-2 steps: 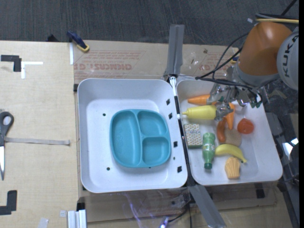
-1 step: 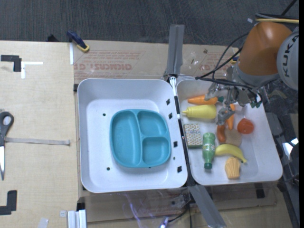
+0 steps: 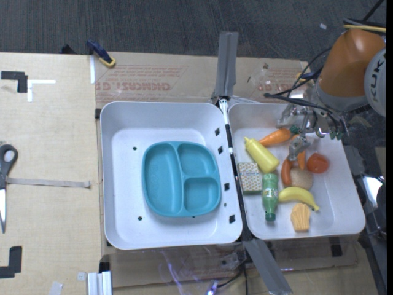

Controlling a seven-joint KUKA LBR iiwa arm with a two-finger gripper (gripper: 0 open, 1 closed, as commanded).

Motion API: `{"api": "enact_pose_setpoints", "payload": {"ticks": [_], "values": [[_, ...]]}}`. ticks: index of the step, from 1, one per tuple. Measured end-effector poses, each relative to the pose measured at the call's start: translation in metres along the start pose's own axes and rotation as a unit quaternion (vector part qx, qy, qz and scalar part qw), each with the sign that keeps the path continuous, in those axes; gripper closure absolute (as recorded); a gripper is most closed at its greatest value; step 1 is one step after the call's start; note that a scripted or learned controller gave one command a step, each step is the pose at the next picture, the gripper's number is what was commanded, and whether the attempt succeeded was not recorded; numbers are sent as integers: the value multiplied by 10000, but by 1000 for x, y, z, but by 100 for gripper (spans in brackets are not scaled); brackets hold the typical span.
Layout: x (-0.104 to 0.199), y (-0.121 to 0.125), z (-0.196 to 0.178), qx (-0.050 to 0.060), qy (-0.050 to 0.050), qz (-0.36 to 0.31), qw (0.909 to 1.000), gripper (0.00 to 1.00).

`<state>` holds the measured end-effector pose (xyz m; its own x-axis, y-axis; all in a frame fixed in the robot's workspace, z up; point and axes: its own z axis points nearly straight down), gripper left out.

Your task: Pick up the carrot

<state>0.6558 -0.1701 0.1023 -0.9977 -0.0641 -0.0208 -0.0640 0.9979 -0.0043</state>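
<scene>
The carrot (image 3: 274,137) is orange with a small green top. It lies flat at the back of the right bin (image 3: 344,226), tip pointing left, just above a yellow squash-like toy (image 3: 261,154). My gripper (image 3: 299,145) reaches in from the right under the arm's orange band (image 3: 353,60). It hangs just right of the carrot's green end and slightly toward the front, over a small orange-red piece (image 3: 301,160). Nothing can be made out held in it.
The right bin also holds a tomato (image 3: 317,162), a red sausage (image 3: 286,172), a pale round item (image 3: 301,178), a banana (image 3: 298,195), a green bottle (image 3: 269,195), a checkered box (image 3: 249,177) and a ridged yellow piece (image 3: 300,217). A teal divided plate (image 3: 182,178) lies in the left bin.
</scene>
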Motion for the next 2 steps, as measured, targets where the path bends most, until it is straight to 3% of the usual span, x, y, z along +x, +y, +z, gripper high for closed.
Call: {"api": "enact_pose_setpoints", "payload": {"ticks": [1,2], "values": [[-2,1,-11,9,-36,-10,10000,100],[28,-4,2,-16,22,-1818,9833,100]]}}
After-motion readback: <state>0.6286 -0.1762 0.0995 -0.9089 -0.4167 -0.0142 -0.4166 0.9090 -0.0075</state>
